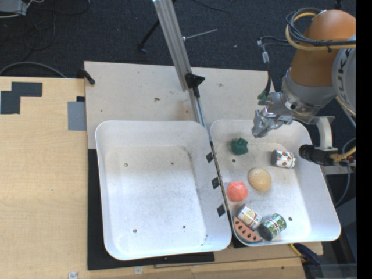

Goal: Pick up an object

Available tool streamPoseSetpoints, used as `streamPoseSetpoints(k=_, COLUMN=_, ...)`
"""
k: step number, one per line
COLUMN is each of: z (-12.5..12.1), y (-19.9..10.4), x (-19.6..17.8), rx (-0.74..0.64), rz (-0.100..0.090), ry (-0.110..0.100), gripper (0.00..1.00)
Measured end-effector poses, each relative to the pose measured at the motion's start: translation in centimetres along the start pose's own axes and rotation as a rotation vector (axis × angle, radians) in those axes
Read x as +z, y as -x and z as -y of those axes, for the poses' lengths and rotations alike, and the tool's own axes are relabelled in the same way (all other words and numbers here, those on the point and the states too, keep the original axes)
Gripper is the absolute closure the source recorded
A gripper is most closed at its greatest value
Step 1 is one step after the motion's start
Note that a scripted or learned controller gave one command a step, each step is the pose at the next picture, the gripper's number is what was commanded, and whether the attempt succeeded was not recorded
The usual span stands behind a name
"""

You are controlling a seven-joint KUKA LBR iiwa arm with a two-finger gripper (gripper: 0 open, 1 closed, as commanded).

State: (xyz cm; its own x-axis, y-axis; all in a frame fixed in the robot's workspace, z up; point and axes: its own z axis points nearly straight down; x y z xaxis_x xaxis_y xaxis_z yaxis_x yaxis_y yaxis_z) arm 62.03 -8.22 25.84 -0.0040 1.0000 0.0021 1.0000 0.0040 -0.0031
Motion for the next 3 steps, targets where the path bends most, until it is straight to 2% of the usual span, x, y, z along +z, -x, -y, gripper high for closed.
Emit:
streamPoseSetpoints(k=1, z=1.3, y=-5.5, x=1.8, rx=0.001, rz=0.0, ry=-0.003, gripper=1.0)
streamPoseSetpoints(k=2, z=2.6, y=-10.5, x=1.5, rx=0.001, rz=0.0, ry=-0.002, gripper=1.0)
streamPoseSetpoints(k=3, z=3.0, y=-16.7, x=2.8, rx=-0.001, rz=0.0, ry=-0.004, gripper=1.0)
